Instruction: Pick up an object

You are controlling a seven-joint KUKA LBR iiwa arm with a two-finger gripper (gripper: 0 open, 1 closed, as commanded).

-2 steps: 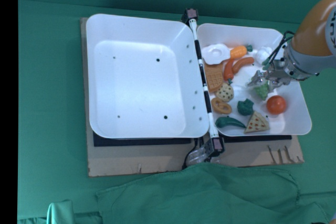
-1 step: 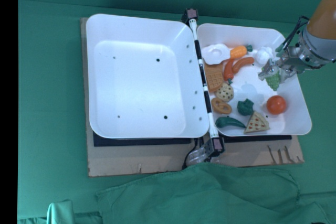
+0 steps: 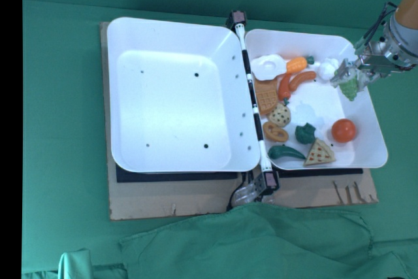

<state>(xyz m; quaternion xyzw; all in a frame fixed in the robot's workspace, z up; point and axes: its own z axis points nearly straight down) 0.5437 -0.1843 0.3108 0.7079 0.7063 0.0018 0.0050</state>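
My gripper [image 3: 351, 77] hangs over the right bin's [image 3: 375, 147] far right side, reaching in from the right. A pale green leafy toy [image 3: 350, 88] sits between its fingers, lifted a little over the bin floor. Other toy foods lie in that bin: a fried egg [image 3: 268, 66], a carrot [image 3: 297, 64], a red sausage [image 3: 297, 82], a waffle [image 3: 266, 96], a cookie [image 3: 279, 115], a pretzel [image 3: 275, 133], a dark green broccoli [image 3: 304, 133], a tomato [image 3: 343, 131], a pizza slice [image 3: 319, 153] and a green pepper [image 3: 285, 152].
A small white piece [image 3: 327, 67] lies just left of the gripper. The left bin [image 3: 117, 75] stands beside the right one, split from it by a black-and-white divider [image 3: 251, 91]. Green cloth [image 3: 248, 242] bunches at the bench's front edge.
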